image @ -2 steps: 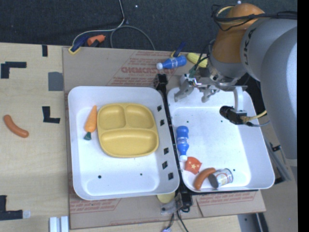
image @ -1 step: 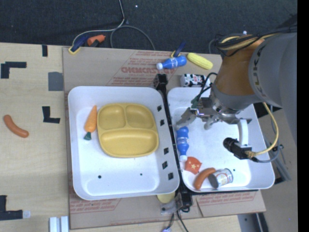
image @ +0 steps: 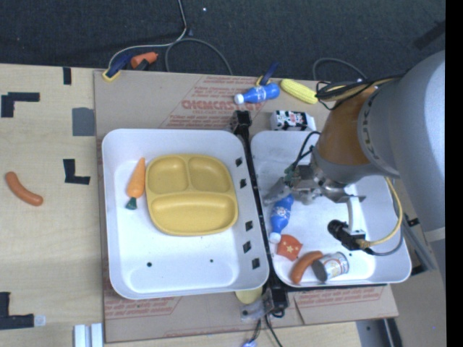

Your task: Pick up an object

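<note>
Bottle (image: 281, 213), the little blue and white one, is lying in the right bin (image: 387, 266), close to the wall between the two bins. The claw (image: 293, 186) is hanging just above the top end of it, and nothing is sitting between the claw's tips. I cannot tell from up here how wide the claw is standing, because the grey arm (image: 405, 121) is covering much of it.

It looks like the robot is lining up for a grab and is not lifting anything yet. Next, I think the claw is needing to go straight down so one tip lands on each side of the bottle, then squeeze and lift. The bottle is lying slanted and round, so it may be rolling away if the claw pushes it sideways.

Just past the bottle's low end, a small red packet (image: 289, 247) is lying. Near that, a sausage (image: 304, 264) is touching a silver can (image: 331, 267). In the left bin (image: 123, 266), a yellow tray (image: 192, 194) is resting with a toy carrot (image: 136, 179) beside it.
</note>
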Controlling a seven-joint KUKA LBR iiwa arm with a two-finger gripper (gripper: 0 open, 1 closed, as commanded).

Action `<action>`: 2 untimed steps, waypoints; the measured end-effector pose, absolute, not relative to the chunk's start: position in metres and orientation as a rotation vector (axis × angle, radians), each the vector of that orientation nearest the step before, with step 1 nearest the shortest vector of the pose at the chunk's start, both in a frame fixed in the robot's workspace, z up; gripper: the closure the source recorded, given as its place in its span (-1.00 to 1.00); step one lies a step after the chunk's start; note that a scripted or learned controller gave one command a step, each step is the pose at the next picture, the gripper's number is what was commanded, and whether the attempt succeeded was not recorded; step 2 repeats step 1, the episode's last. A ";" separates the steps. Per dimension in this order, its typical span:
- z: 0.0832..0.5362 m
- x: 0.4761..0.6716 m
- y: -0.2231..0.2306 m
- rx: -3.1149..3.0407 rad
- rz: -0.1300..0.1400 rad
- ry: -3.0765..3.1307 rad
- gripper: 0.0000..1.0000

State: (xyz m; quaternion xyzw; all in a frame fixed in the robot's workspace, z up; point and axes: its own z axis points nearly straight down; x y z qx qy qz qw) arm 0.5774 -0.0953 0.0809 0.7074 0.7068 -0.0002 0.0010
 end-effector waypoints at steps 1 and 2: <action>0.097 0.578 -0.095 2.217 0.001 2.217 1.00; 0.097 0.578 -0.095 2.217 0.001 2.217 1.00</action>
